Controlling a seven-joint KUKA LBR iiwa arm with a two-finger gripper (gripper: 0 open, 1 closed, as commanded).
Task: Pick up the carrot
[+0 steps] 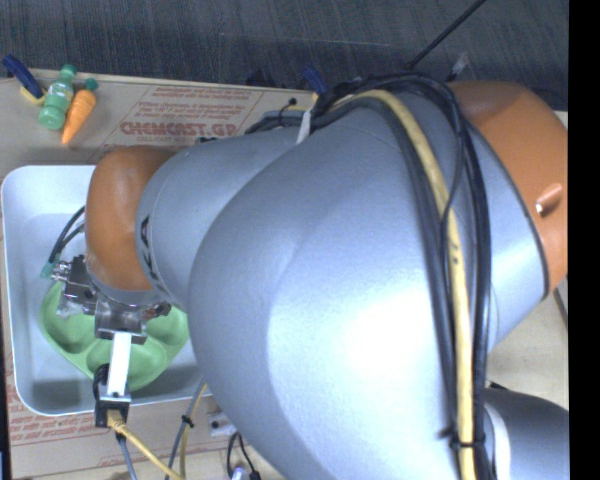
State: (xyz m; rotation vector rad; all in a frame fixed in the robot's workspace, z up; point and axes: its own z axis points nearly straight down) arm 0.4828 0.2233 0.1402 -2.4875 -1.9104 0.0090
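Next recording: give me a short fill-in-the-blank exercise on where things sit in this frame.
1. The carrot lies on the cardboard ____ the white bin.
2. The band above the arm's wrist is ____.
3. The object in the bin under the wrist is ____ in colour.

Missing words: outside; orange; green

The arm (pixel 360 288) has a smooth, satin grey shell with soft highlights, and its orange band (pixel 115 218) looks like the same smooth plastic. Below the band, the wrist parts (pixel 110 313) are bare, shiny metal. The bin (pixel 25 268) is smooth white plastic. Above the bin, the carrot (pixel 77 116) looks like matt plastic, lying on brown printed cardboard (pixel 180 108).
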